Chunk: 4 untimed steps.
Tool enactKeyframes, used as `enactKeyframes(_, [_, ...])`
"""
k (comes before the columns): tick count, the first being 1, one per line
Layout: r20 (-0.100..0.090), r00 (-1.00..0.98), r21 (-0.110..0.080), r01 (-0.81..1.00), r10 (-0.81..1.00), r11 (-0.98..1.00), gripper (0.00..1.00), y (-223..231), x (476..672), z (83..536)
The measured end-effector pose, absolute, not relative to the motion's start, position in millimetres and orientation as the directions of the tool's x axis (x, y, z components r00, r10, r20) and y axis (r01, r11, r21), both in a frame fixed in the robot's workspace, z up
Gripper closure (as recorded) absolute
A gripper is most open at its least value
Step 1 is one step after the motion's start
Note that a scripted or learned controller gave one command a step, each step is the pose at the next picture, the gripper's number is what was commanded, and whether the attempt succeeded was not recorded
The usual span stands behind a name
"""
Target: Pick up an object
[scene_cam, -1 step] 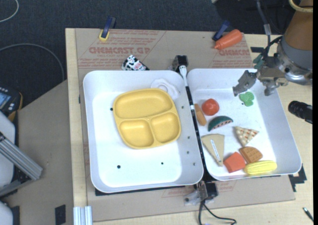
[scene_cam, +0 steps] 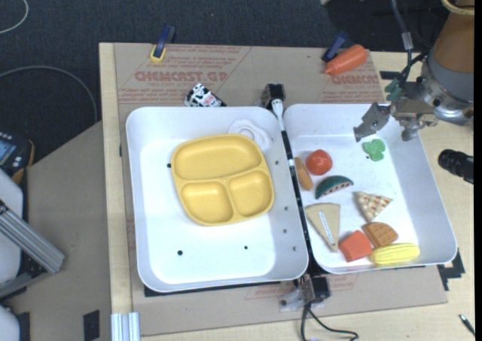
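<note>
My gripper point(scene_cam: 388, 128) hangs over the back right of the right bin point(scene_cam: 432, 181), open, with nothing between its fingers. A small green toy point(scene_cam: 374, 150) lies just below and in front of the left finger point(scene_cam: 367, 123). Further forward in this bin are a red tomato point(scene_cam: 319, 161), a sausage point(scene_cam: 303, 174), a watermelon slice point(scene_cam: 334, 185), a pizza slice point(scene_cam: 372, 202), a sandwich wedge point(scene_cam: 324, 223), an orange block point(scene_cam: 355, 245), a brown waffle point(scene_cam: 380, 232) and a yellow corn cob point(scene_cam: 395, 254).
The left bin point(scene_cam: 151, 211) holds a yellow divided plate point(scene_cam: 222, 178) and a white ring-shaped piece point(scene_cam: 252, 132) behind it. Behind the bins, on the board, lie an orange carrot point(scene_cam: 346, 59) and a black-and-white toy point(scene_cam: 202, 96). A blue and yellow clamp point(scene_cam: 160, 44) grips the board's back edge.
</note>
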<state>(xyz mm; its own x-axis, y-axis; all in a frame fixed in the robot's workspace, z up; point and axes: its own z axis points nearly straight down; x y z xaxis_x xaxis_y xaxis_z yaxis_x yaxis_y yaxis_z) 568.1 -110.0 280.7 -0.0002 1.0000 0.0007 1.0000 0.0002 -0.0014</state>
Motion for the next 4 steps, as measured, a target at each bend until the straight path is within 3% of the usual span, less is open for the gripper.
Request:
enactKeyframes(3, [0.002, 0.0, -0.006, 1.0, 1.0, 0.0, 0.0, -99, 561.8, 94])
enactKeyframes(4, [0.002, 0.001, -0.005, 1.0, 1.0, -0.001, 0.0, -99, 561.2, 84])
